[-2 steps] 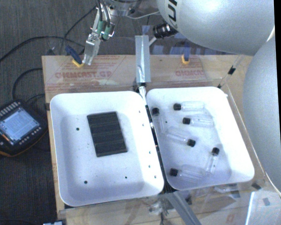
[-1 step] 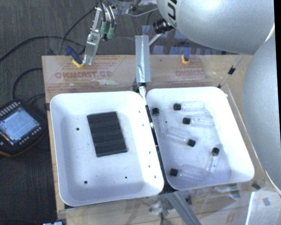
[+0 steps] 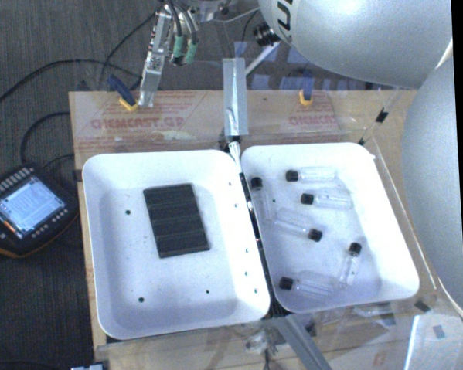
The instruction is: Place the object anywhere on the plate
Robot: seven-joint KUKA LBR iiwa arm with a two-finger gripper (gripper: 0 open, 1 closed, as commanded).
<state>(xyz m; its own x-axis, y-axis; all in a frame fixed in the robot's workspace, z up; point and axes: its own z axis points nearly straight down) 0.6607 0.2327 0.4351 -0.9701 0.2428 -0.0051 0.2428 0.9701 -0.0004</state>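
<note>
A dark ribbed rectangular plate (image 3: 176, 219) lies flat in the left white bin (image 3: 114, 302), a little above its middle. Several clear vials with black caps lie scattered in the right white bin (image 3: 390, 265). One vial (image 3: 316, 173) lies near the back, another vial (image 3: 299, 225) near the middle, and a third vial (image 3: 308, 285) at the front. My gripper (image 3: 150, 80) hangs high above the bench's back edge, beyond the left bin and far from both the plate and the vials. Nothing shows in its grasp.
The grey arm (image 3: 362, 26) fills the upper right and overhangs the right bin's far side. A metal bar (image 3: 235, 103) stands at the back between the bins. A teach pendant (image 3: 24, 210) lies left of the bench. Yellow clamps (image 3: 126, 101) hold the back board.
</note>
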